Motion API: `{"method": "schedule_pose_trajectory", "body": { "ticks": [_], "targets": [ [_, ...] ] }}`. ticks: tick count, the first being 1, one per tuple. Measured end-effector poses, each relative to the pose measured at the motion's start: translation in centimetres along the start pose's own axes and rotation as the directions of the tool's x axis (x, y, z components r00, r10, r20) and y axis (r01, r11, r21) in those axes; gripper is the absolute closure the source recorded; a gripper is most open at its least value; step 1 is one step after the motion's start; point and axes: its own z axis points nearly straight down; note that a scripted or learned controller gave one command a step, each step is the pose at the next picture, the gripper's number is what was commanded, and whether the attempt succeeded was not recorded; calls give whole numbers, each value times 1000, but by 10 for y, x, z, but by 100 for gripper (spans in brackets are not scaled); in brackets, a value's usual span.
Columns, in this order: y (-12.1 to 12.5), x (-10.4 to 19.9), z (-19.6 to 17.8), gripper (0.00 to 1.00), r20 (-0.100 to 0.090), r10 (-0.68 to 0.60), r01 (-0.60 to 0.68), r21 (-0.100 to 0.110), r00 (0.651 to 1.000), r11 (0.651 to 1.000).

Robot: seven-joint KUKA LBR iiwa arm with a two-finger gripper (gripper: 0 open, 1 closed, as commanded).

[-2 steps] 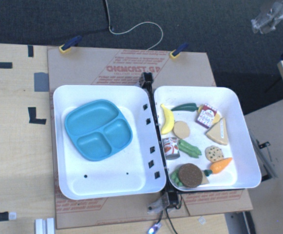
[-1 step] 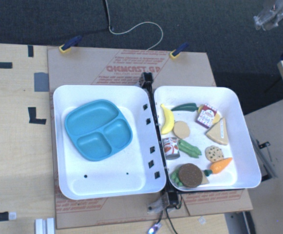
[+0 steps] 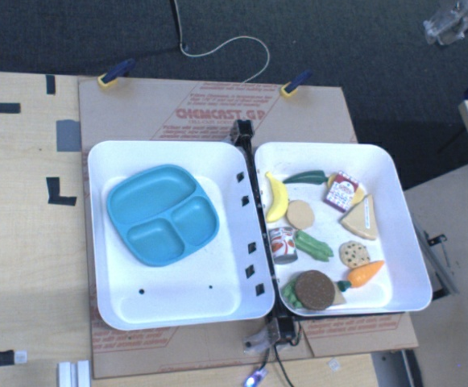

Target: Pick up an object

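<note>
Toy food scattered across the right bin [image 3: 403,216]: yellow banana [image 3: 276,198] at the left side, just beside the divider; green pepper [image 3: 304,177] at the far edge; small red-and-white box [image 3: 341,191] right of it; sandwich wedge [image 3: 362,218] nearer and right; round tan cracker [image 3: 300,214] just right of the banana; small can [image 3: 283,245] near the divider; green pea pod [image 3: 313,246] beside the can; speckled cookie [image 3: 353,253]; orange carrot [image 3: 366,273] at the near right; brown burger patty [image 3: 314,289] at the near edge. Left bin [image 3: 169,309] with a blue three-compartment plate [image 3: 163,214], tilted in its far-left part. Both bins on brown cardboard [image 3: 217,111] on the wooden counter [image 3: 24,240]. End effector [image 3: 447,21] blurred at the far right corner, well apart from the bins; opening impossible to tell, nothing visibly between its fingers.
</note>
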Motion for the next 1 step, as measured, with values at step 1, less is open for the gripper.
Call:
{"method": "schedule_pose_trajectory", "body": {
  "ticks": [1],
  "targets": [
    [0,0,-10,100,1,-1,1,0,1000,1000]
  ]
}}
